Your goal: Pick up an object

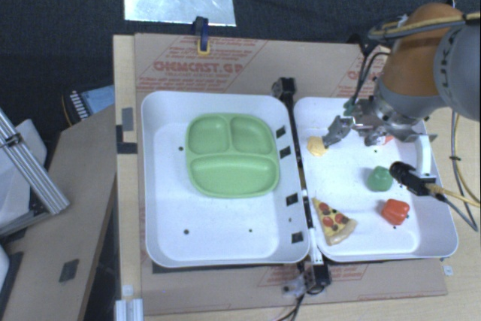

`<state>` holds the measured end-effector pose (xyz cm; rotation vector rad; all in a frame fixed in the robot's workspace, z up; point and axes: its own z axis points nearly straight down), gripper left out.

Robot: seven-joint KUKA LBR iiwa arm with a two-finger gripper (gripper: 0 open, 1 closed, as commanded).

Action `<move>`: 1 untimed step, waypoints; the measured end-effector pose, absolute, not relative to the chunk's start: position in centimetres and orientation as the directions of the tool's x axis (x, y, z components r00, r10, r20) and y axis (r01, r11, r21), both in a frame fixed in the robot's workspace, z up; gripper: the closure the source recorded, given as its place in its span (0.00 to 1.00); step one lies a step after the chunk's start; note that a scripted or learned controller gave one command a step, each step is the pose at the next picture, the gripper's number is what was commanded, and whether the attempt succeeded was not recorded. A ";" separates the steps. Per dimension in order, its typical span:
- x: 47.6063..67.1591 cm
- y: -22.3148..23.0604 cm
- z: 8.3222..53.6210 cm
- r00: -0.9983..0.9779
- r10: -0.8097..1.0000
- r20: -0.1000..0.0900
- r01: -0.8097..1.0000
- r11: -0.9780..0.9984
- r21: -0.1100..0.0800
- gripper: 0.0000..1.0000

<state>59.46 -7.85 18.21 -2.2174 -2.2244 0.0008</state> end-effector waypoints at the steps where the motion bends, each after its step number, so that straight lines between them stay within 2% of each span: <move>1: 59.3 -8.8 13.2 -0.001 1.000 0.000 1.000 0.001 -0.002 0.00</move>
